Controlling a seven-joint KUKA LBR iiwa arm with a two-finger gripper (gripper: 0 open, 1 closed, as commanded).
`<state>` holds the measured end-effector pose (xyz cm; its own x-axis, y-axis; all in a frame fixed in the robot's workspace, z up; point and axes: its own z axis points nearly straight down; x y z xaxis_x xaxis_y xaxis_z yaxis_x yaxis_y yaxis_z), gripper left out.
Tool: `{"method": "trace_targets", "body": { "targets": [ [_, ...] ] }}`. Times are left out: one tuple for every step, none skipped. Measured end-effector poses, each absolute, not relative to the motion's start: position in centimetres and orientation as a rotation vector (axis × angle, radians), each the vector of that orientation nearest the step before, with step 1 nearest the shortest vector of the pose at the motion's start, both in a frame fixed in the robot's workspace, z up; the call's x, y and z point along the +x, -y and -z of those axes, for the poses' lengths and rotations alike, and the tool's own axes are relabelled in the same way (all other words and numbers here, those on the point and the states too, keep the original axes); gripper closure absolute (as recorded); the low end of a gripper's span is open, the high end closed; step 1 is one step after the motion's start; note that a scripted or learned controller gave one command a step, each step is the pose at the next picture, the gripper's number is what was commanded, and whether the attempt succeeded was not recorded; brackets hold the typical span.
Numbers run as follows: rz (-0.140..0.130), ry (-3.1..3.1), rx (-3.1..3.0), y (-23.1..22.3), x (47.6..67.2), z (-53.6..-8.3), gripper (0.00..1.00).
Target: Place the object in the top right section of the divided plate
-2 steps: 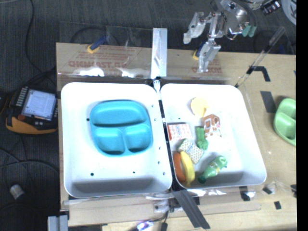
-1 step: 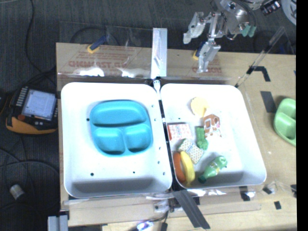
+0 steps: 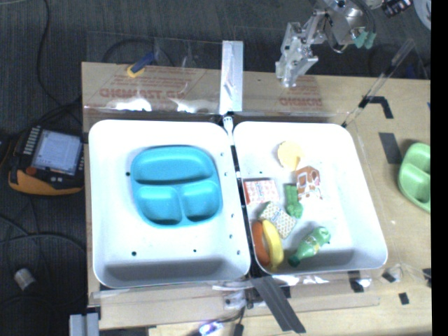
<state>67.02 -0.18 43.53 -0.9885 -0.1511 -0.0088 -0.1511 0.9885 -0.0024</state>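
Currently the gripper [image 3: 292, 67] hangs above the bench's far edge, beyond the right bin [image 3: 364, 187]; whether it grips anything I cannot tell. Well below it lie a yellow disc [image 3: 288, 154], small cartons, a banana [image 3: 272, 243] and a green bottle [image 3: 310, 245]. Left bin [image 3: 112, 257] holds the blue divided plate [image 3: 176, 184].

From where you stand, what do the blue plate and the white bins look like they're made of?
The blue divided plate looks like moulded plastic: even colour, rounded rims, a soft sheen. The white bins also look like plastic, smooth and faintly glossy with rounded corners, though painted metal can't be ruled out.
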Motion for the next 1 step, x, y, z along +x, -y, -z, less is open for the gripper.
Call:
{"method": "trace_targets", "body": {
  "targets": [
    [0.002, -3.124, -0.238, 0.16, 67.02, -43.51, 0.0]
  ]
}}
